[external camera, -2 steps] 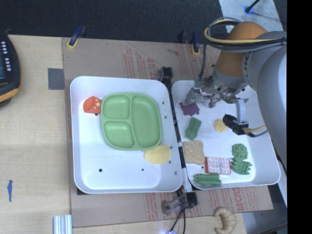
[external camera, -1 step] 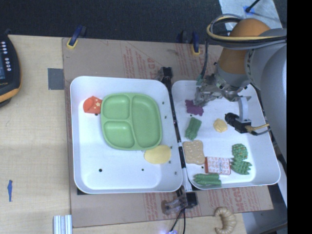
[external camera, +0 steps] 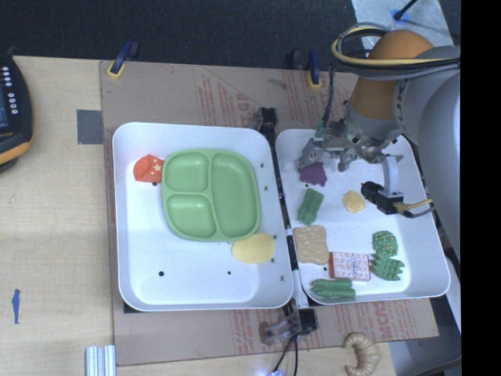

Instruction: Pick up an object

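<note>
Gripper (external camera: 319, 157) low over the back of the right bin (external camera: 419, 284), above the purple piece (external camera: 314, 175); nothing lifted yet.

I read the task as at the approach stage: the arm (external camera: 407, 69) reaches in from the right, and its gripper hangs right by the purple piece, which lies on the bin floor near the back left corner. I cannot tell whether the pincer is released or clenched (the wrist hardware hides the tips), and I see no item between them. The other candidates lie loose in the same bin: green pickle (external camera: 310, 206), yellow piece (external camera: 354, 202), cracker (external camera: 311, 244), red-and-white square (external camera: 350, 266), green beans (external camera: 333, 290), green leafy pieces (external camera: 386, 254). The left bin (external camera: 141, 280) holds the green plate (external camera: 211, 194), a red piece (external camera: 148, 168) and a yellow slice (external camera: 253, 248). Remaining, in my judgement: close on one item and raise it clear.
</note>
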Controlling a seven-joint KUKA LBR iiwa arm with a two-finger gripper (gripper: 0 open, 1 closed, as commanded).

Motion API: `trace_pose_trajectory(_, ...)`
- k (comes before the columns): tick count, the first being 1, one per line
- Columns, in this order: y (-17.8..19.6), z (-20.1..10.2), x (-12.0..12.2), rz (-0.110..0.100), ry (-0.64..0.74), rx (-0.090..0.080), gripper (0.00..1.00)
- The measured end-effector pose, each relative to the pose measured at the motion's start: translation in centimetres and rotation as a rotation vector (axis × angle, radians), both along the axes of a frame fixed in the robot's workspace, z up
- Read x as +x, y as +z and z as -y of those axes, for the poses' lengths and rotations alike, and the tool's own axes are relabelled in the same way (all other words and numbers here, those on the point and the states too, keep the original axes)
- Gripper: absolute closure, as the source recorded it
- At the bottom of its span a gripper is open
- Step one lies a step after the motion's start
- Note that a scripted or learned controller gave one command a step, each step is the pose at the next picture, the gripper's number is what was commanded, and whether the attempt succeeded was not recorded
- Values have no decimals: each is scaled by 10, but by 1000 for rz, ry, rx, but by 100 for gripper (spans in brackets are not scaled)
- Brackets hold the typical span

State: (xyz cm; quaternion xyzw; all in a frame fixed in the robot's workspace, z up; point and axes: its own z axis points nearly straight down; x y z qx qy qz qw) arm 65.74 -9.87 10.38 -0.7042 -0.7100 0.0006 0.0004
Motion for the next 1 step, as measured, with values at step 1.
trace_pose_trajectory(1, -12, 5, -1, -4, -5, 0, 0)
